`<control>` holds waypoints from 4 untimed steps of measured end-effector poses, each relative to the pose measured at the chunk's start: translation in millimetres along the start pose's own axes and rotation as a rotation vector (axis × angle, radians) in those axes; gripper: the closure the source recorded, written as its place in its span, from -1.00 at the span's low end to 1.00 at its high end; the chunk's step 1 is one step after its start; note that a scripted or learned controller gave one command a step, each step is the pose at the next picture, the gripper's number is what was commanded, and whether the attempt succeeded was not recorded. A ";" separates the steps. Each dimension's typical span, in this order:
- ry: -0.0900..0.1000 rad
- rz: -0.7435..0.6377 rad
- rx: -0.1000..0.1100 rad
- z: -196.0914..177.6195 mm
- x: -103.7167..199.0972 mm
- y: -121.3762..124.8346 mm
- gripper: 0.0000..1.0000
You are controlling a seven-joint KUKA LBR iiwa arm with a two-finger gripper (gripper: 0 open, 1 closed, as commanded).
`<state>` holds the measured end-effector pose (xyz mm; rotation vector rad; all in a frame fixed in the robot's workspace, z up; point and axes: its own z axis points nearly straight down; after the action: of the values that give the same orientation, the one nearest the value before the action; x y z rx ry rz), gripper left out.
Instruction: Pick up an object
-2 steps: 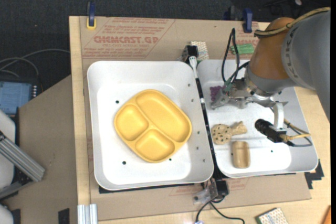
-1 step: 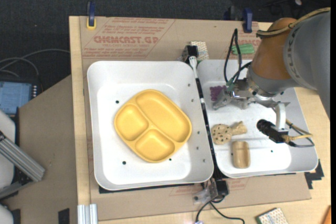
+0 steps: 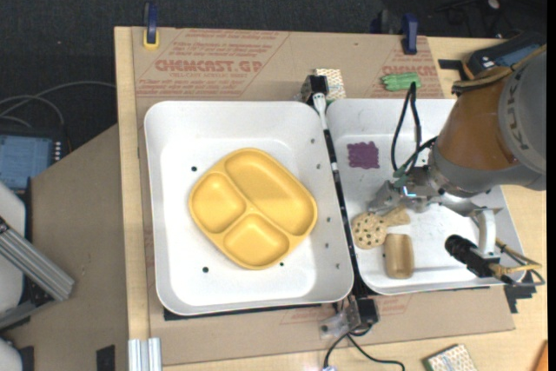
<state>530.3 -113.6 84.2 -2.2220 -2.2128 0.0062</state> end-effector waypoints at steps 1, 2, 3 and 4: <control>-0.002 -0.002 -0.009 -10.9 1.2 3.8 1.00; -0.004 -0.008 -0.029 -182.5 19.5 24.4 1.00; -0.001 0.002 0.002 -119.0 -16.1 -37.6 1.00; -0.004 -0.007 -0.008 -25.6 -30.5 47.0 1.00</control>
<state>577.3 -144.3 109.4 -2.2202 -2.2262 0.0015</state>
